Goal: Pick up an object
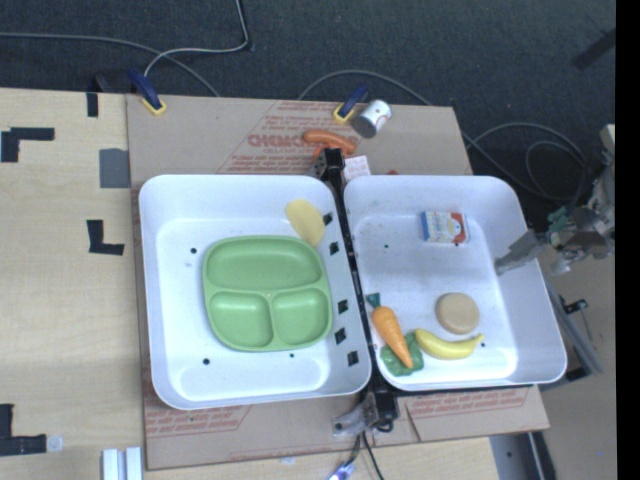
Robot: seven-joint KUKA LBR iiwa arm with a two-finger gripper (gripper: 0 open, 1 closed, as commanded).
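The things to be picked up are found in the two bins. In the right bin (520,208), a carrot (388,330) is laid at the near left corner. Its green top (402,362) is pointed at the near wall. A banana (448,345) is laid just right of the carrot, and the two may be touching. A round tan thing (458,313) is set just behind the banana; what it is cannot be told. A small box (441,227) in white, blue and red is laid near the far wall, well apart from the rest. The writing on it is too small to be read.

In the left bin (160,218), a green plate (267,293) with three parts is set in the middle. A yellow lump (306,221), perhaps a lemon, is laid by the far right corner, just beside the plate.

The gripper (560,236) is seen at the right rim of the right bin, apart from all the things. It is blurry and partly cut off, so it cannot be told if it is spread or pressed together. Nothing is seen held in it.

The bins are set on a brown board (200,138). Behind them, an orange thing (330,140) and a small silver can (372,118) are laid on the board.
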